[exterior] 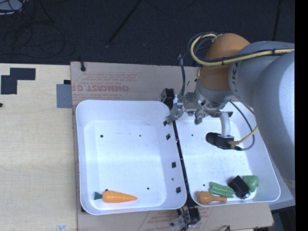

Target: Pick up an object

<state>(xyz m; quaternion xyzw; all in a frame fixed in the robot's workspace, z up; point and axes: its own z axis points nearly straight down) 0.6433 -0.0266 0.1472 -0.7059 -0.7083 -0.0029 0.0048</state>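
The gripper (187,113) is held over the right bin (270,196), beside the divider (179,162); whether it is spread cannot be told. The carrot (120,197) is seen in the near corner of the left bin (86,129), well apart. Were it lowered here, the divider might be struck or nothing grasped.

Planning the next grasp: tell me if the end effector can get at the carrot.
Probably yes. The carrot lies alone in the left bin, nothing on it; the end effector hangs by the divider, nothing between them.
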